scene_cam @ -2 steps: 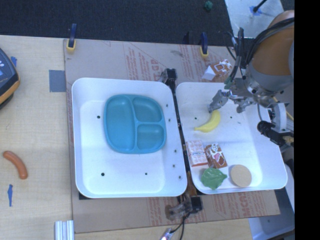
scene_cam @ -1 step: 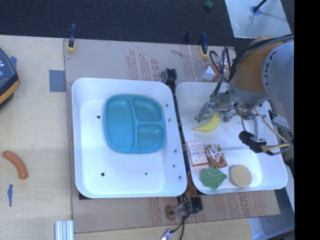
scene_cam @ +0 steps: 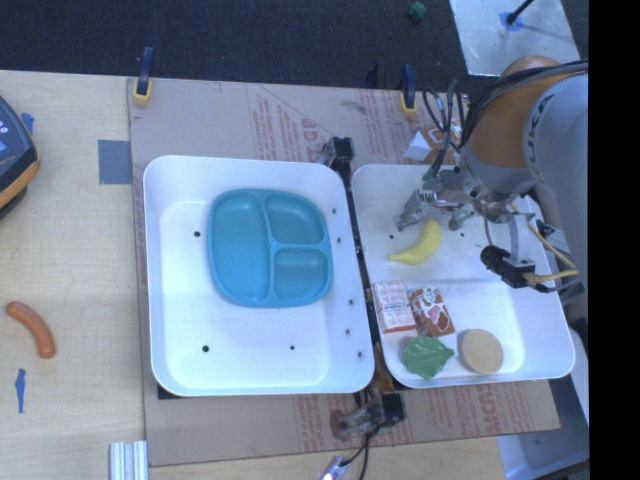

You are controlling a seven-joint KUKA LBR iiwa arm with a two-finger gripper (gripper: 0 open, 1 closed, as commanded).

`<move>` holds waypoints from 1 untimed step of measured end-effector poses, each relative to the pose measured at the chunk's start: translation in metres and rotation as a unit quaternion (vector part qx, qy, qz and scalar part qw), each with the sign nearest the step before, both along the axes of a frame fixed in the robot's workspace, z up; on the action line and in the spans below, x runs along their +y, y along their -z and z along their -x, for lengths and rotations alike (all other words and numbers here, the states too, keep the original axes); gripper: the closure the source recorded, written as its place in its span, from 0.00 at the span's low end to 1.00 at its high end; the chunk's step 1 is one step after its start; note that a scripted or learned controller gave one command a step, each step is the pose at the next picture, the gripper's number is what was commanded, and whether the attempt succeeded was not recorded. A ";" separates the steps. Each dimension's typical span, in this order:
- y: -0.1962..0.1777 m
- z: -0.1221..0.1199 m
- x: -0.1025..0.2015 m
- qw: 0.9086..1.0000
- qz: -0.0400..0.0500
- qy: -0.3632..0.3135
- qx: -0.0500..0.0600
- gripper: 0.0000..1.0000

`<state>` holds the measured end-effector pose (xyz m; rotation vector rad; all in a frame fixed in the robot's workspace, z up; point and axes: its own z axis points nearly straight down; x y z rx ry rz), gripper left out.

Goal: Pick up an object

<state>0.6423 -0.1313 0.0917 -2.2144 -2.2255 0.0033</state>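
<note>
A grey robot arm reaches in from the right, its claw (scene_cam: pixel 432 211) hanging low over the right white bin (scene_cam: pixel 545 313), just above the upper tip of a yellow toy banana (scene_cam: pixel 418 246). The claw's thin prongs look spread apart with nothing between them, so it appears released, likely poised to grasp the banana. Lower in the same bin lie two small snack packets (scene_cam: pixel 412 308), a green crumpled toy (scene_cam: pixel 427 356) and a round tan disc (scene_cam: pixel 481 350), close together near the front wall. The left white bin (scene_cam: pixel 170 278) holds a turquoise divided plate (scene_cam: pixel 270 248), well apart from the claw. Both bins rest on cardboard clamped to a pale wooden worktop; a toy sausage (scene_cam: pixel 32 328) lies far left. Dark carpet lies beyond.
</note>
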 end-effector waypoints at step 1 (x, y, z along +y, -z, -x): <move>-0.011 0.000 0.000 1.000 0.000 -0.001 0.000 1.00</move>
